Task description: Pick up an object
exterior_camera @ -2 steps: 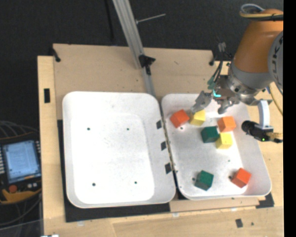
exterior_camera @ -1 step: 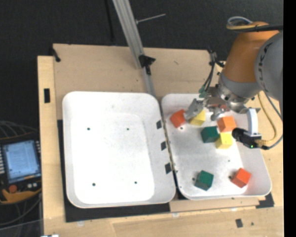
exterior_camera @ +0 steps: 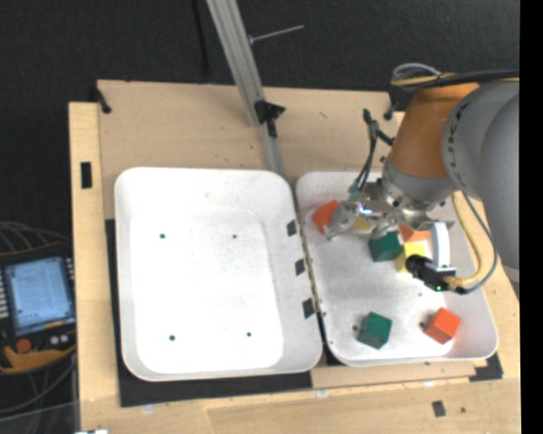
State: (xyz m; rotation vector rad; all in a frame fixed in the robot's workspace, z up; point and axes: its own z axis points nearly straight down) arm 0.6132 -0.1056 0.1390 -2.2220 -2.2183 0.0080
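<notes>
Item: tabletop point(exterior_camera: 190, 120), pale board, carrying two shallow white bins side by side.

Left bin point(exterior_camera: 208, 269): we record only a few dark specks on its floor.

Right bin point(exterior_camera: 344, 283): holds the loose stock. We count an orange block point(exterior_camera: 326, 215) near the upper left corner, a green block point(exterior_camera: 385, 246) under the wrist, something yellow point(exterior_camera: 414, 247) just beside that green block and partly hidden, a second green block point(exterior_camera: 374, 329) toward the near edge, and a second orange block point(exterior_camera: 442, 325) at the lower right.

Arm: grey, with an orange band point(exterior_camera: 430, 138), reaching over the upper part of the right bin. The gripper point(exterior_camera: 366, 213) sits low among the upper cluster, between the first orange block and the first green block.

Jaws: we cannot tell whether they are released or clenched; the wrist and cabling crowd that spot.

Progress, in our judgement: the approach is made, the pick is not shown as done. We see no block between the fingers and none lifted off the bin floor. What remains is a closing on one piece, then a lift clear of the bin.

Candidate pieces: the first orange block lies just to the camera's left of the jaws, the first green block just to the right and slightly nearer us. We cannot say whether either touches the jaws. The two near-edge blocks lie well apart from them.
</notes>
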